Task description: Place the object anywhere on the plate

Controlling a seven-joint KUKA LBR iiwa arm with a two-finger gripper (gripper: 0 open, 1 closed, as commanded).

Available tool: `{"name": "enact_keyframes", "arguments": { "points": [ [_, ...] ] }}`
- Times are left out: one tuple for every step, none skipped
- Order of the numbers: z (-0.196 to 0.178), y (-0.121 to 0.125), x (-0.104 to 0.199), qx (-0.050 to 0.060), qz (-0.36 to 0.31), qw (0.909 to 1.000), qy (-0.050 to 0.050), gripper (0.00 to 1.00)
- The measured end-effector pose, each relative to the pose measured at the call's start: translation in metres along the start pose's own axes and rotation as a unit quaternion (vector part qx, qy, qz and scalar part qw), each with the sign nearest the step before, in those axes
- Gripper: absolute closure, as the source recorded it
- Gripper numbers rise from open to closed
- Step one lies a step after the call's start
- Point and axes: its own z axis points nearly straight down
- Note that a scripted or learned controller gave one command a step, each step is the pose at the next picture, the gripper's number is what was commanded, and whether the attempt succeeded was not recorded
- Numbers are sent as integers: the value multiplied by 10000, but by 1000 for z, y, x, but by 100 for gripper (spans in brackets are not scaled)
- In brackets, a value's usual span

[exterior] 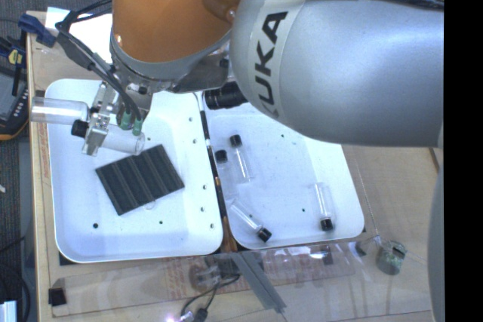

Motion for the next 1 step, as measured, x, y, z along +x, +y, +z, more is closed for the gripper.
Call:
{"name": "enact_keyframes", "arguments": {
  "points": [
    [13,-4,14,4,-482,9988,10,100]
  ]
}}
